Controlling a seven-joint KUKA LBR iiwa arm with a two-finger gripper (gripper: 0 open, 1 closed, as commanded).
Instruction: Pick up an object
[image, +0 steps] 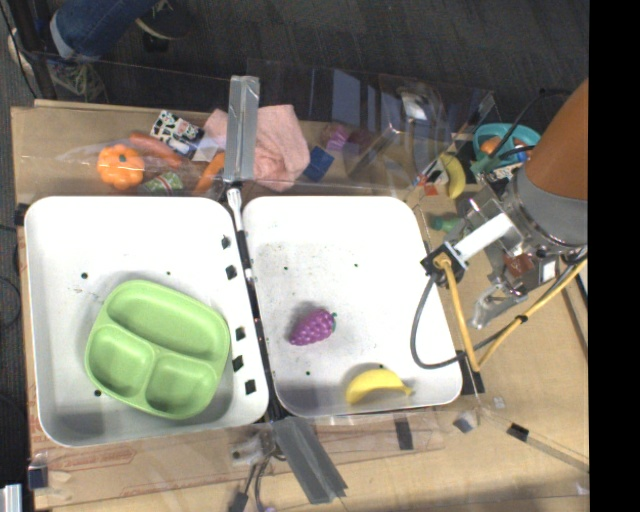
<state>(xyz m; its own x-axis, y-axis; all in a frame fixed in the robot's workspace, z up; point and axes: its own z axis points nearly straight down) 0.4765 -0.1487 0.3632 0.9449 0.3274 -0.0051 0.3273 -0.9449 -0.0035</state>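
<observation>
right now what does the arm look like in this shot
At the view's right edge the arm shows as a grey body under a broad orange band. A white block-shaped part sticks out from it toward the right bin, and a black cable loops down from its end over the bin's edge.

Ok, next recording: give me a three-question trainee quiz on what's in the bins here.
1. True or false: the green plate lies in the left bin.
2. Which fruit lies nearer the right bin's front edge? A) grapes B) banana
3. Fill in: the grapes and banana are ____ (touching / apart).

Key: 1 true. 2 B. 3 apart.
</observation>
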